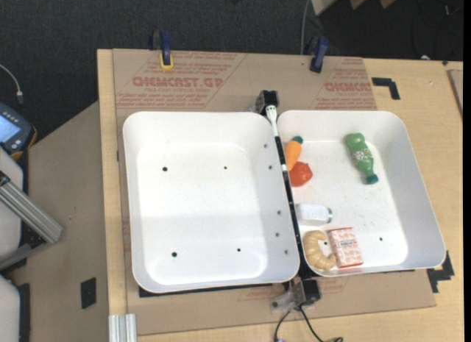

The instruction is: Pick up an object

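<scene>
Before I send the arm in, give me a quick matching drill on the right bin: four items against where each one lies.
Items:
1. green bottle
2. carrot
3. white block
4. red-and-white box

Places:
A. near edge, beside the pastry
B. far right part of the bin
C. by the divider, far end
D. by the divider, just beyond the pastry

Pairs: 1-B, 2-C, 3-D, 4-A
</scene>
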You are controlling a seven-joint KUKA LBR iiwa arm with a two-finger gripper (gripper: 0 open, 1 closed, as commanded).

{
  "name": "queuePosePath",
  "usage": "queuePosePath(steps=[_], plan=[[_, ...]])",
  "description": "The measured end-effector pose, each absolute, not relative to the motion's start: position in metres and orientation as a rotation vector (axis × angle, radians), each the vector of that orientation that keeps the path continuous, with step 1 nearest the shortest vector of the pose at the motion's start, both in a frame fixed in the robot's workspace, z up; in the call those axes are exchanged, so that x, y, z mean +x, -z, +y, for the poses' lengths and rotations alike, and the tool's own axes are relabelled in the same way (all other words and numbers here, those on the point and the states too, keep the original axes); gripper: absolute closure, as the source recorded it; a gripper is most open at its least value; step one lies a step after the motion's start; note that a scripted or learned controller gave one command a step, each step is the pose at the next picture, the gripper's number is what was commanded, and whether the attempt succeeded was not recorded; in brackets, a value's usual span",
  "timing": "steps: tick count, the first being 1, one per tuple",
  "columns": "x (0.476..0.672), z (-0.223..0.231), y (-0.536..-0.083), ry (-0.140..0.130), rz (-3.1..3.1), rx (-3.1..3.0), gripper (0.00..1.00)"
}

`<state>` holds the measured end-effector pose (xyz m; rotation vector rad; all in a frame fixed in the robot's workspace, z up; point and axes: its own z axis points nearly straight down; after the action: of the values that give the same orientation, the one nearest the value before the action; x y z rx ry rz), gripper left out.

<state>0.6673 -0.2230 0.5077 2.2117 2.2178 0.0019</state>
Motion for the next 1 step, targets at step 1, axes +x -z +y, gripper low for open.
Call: queuePosePath(steps=[1], plan=[[0.6679, -0.2226, -0.5187, -0.003, 2.215, 2.206, 1.0]])
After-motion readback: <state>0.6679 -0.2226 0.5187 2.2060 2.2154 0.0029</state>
